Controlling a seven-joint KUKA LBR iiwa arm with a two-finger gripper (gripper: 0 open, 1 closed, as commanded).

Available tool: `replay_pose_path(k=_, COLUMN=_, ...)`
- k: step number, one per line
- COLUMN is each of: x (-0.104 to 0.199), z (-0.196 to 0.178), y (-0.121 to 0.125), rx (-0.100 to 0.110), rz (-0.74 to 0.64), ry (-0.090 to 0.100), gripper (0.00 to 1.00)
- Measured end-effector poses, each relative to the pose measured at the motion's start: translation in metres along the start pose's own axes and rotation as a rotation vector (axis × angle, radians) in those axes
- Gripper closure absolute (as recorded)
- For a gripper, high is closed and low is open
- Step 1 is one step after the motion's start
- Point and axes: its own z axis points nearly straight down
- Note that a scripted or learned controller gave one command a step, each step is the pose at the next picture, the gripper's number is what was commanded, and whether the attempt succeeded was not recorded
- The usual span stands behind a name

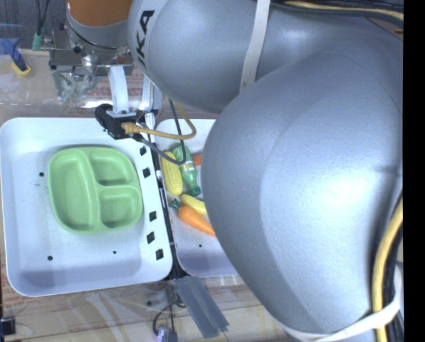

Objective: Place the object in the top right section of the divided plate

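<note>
A light green divided plate point(95, 189) lies in the left white bin point(27, 269), with nothing in its sections. My gripper point(71, 83) hangs under the orange band at the top left, above the bench beyond the left bin's far rim and away from the plate. Nothing shows in its grasp. In the right bin point(198, 262), close to the divider, lie a yellow corn cob point(173, 177), a green piece point(191, 179), a small yellow piece point(195, 205) and an orange carrot point(196, 221). The arm's bulk hides the remainder of that bin.
The grey arm point(305, 155) covers the right half of the view. A blue-and-yellow item point(14, 55) sits on the bench at the far left. A grey bracket point(201, 305) juts out below the bins' front edge.
</note>
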Motion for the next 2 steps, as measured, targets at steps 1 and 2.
replay_pose_path(k=1, x=0.0023, z=-0.0098, y=-0.0004, rx=0.000, rz=-0.009, ry=0.000, gripper=1.00)
replay_pose_path(k=2, x=0.0044, z=-0.0194, y=-0.0006, rx=0.000, rz=-0.017, ry=-0.001, gripper=1.00)
